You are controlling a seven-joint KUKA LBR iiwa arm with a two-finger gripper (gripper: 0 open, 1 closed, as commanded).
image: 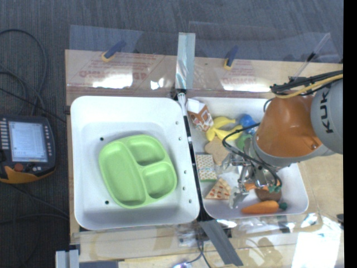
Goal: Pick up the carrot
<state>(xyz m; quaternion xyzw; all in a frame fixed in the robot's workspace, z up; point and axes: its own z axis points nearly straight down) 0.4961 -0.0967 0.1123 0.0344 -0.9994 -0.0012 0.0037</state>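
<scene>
The carrot (260,207) is orange with a green tip and lies flat along the front wall of the right bin (298,191), near its front right corner. My gripper (249,190) hangs under the orange wrist band, pointing down into that bin. It sits just behind and slightly left of the carrot. Its two metal fingers (239,194) stand apart, and the carrot is not between them. A small brown toy (271,194) lies right beside the fingers, behind the carrot.
The right bin also holds a pizza slice (218,191), a waffle square (204,167), a yellow banana (220,128), a small carton (201,117) and a blue toy (246,119). A green divided plate (138,169) lies in the left bin (89,116).
</scene>
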